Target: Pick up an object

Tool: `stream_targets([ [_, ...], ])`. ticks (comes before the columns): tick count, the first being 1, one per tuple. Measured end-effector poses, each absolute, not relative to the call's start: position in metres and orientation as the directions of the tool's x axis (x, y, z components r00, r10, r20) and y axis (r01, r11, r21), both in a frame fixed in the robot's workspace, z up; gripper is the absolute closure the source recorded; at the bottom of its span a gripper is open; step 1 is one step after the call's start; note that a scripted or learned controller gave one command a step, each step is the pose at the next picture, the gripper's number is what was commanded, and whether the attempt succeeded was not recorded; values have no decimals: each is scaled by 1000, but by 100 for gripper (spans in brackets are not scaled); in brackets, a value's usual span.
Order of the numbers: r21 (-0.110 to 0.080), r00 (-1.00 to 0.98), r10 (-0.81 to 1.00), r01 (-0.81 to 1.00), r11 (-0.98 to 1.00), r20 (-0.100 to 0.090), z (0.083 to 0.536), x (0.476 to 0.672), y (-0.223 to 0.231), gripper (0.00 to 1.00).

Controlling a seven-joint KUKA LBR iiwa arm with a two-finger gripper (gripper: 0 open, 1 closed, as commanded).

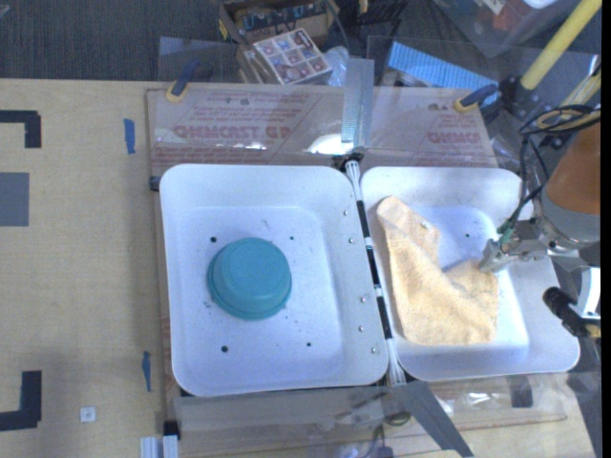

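Camera view: table (76,256) carrying two bins. Yellow cloth (434,289) lying crumpled in right bin (554,351); teal bowl (250,277) upturned in left bin (181,198). End effector (496,256) at cloth's upper right edge; finger state cannot be told. Recommended: pinch raised fold, lift straight, avoid bin wall.

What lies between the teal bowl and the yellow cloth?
In the camera view, bare white floor of the left bin, then the two bins' touching rims, separate the teal bowl from the yellow cloth.
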State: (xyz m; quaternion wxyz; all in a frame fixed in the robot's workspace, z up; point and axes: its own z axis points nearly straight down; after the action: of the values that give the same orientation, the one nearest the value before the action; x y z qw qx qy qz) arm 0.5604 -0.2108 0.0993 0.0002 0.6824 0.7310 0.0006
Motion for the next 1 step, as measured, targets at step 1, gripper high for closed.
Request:
stream_targets([
  [1, 1, -68, 998, 998, 68, 0, 99, 560, -211, 0],
])
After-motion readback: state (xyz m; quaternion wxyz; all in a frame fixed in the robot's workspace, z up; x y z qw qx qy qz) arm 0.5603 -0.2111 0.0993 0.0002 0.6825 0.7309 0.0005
